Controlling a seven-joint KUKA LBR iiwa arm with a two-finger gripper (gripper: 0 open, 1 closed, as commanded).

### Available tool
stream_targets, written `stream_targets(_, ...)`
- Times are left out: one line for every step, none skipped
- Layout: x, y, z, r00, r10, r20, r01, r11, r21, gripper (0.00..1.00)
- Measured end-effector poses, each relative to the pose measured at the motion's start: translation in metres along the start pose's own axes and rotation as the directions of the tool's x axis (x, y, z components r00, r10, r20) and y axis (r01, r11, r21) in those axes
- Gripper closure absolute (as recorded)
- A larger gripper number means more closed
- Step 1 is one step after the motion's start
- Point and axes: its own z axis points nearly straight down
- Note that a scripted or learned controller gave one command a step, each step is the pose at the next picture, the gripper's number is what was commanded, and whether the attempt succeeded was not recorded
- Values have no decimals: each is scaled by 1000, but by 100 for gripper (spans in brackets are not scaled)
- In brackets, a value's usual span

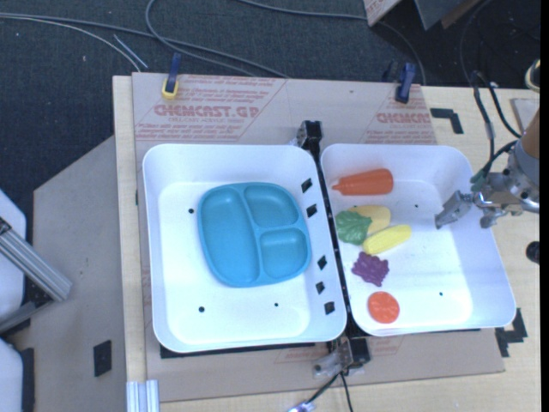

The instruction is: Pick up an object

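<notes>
Lying lengthwise left-right, carrot (364,182) tip points left; pincer (470,209) spread apart, holding nothing.

L bin (163,230): white, w/ light-blue divided tray (254,233). R bin (480,299): white; orange carrot (364,182) at 12 o'clock, green leafy veg (350,227), yellow piece (388,239), purple bunch (371,269), orange-red round at 6 (383,306).

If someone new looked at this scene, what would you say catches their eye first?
Probably the blue divided tray, lying alone in the left bin. Next, the bright toy foods clustered in the right bin: an orange carrot, yellow corn and purple grapes. The gripper hovers at that bin's right edge.
</notes>
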Motion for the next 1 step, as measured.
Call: stream_targets(1,3,-8,1000,-4,4,4,1000,-14,0)
